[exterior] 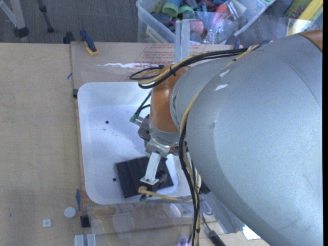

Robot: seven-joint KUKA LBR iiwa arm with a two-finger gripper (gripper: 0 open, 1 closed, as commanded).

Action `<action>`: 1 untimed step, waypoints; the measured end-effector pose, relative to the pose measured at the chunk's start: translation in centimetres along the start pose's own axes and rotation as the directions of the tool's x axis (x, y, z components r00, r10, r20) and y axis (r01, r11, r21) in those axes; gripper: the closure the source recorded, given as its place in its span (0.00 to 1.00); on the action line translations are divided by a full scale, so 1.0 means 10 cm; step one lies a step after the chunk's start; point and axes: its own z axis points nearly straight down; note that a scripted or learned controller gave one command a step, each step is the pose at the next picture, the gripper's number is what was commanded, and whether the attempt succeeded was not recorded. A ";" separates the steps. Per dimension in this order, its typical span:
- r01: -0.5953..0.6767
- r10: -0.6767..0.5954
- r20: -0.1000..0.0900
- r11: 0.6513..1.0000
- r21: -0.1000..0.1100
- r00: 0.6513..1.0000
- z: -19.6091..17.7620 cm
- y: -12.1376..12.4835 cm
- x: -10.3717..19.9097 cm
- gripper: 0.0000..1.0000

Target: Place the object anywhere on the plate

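- White finger of the gripper [150, 181] hangs low over a flat black square object [134, 177] near the front edge of the white bin [97, 132]; only that one finger is plain to see, so whether the jaws are spread or closed, and whether they have anything, cannot be told from here.
- Whether the black square is the plate or the object to be placed is not clear; it lies flat on the bin floor, tilted a little against the bin's edges.
- If a thing is being carried, the sound move is to lower straight down onto the middle of the square and let go only once it rests there.
- The bulky grey arm [256, 137] with its orange band [161, 106] and loose black cables [189, 173] hides much of the bin, so any descent should be slow.
- A tub of coloured toys [205, 9] stands behind the bench, well apart.
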 end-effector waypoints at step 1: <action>-0.402 0.402 -0.030 0.915 -0.017 0.915 0.07 -0.42 0.32 1.00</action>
